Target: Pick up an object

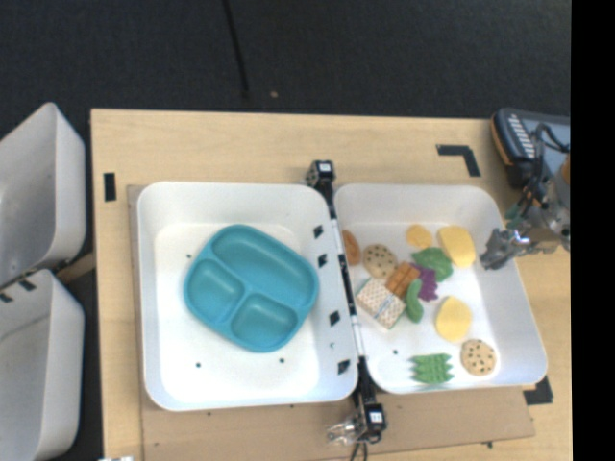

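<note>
The divided tray [252, 286] lies in the left bin [154, 373]. Toy foods cluster in the right bin [519, 353]; the gripper [502, 250] sits at its right edge.

A fixed overhead camera looks down at a slant on the bench [288, 147], framing both white bins [154, 373] whole.

Even overhead light, soft focus throughout

We see the two white bins [240, 392] lit brightly and evenly, nearly washed out, with only faint shadows under the teal tray [252, 288] inside the left one. Around the bench [288, 147] the floor falls dark. Small toys right of the tray look soft and slightly blurred.
</note>
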